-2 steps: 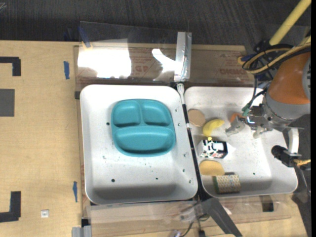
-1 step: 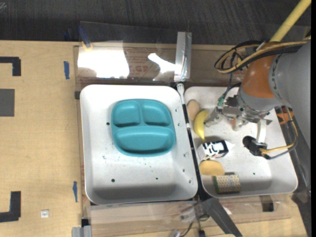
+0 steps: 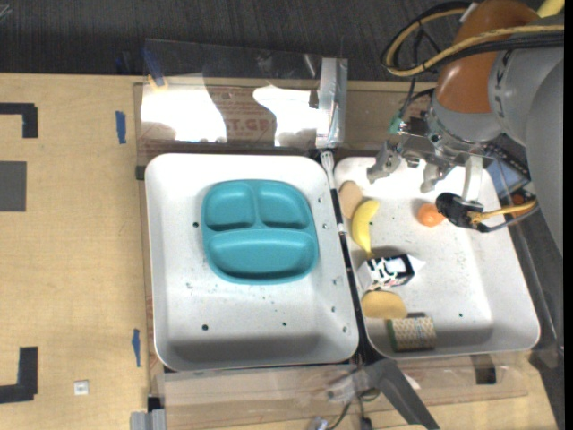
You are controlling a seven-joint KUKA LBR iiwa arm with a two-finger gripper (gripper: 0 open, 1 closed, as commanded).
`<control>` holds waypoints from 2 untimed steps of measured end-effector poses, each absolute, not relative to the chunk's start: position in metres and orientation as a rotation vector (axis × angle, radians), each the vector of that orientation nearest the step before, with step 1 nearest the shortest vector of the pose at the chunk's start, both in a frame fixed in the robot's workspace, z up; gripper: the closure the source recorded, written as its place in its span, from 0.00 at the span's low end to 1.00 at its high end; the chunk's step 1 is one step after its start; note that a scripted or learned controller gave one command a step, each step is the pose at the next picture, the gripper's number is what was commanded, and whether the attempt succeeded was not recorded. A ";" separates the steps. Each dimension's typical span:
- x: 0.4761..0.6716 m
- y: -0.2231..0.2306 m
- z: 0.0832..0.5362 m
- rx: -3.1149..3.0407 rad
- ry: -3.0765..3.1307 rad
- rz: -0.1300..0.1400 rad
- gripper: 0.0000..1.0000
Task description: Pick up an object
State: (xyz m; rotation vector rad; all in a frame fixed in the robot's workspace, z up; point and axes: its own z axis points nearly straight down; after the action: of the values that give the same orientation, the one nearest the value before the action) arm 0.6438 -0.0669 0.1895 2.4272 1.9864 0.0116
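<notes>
The right bin (image 3: 501,303) holds several small objects. A yellow banana (image 3: 363,223) lies by its left wall, with a tan cylinder (image 3: 348,195) just behind it. An orange ball (image 3: 431,215) sits near the bin's middle back. A black-and-white item (image 3: 391,270), a tan rounded piece (image 3: 383,305) and a woven block (image 3: 412,331) lie toward the front left. My gripper (image 3: 407,174) hangs over the bin's back edge, open, with nothing between its fingers. The ball is just right of and in front of it.
The left bin (image 3: 170,312) carries a teal divided plate (image 3: 260,229). A clear plastic panel (image 3: 242,106) stands behind the left bin. Cables and a black fitting (image 3: 458,208) hang off the wrist next to the orange ball.
</notes>
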 end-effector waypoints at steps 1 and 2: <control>0.614 -0.093 0.091 2.206 2.241 -0.005 0.00; 0.649 -0.065 0.189 2.328 2.100 0.010 0.00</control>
State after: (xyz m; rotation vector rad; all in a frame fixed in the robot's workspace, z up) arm 0.6492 -0.0646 0.1890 2.3281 2.1000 0.0104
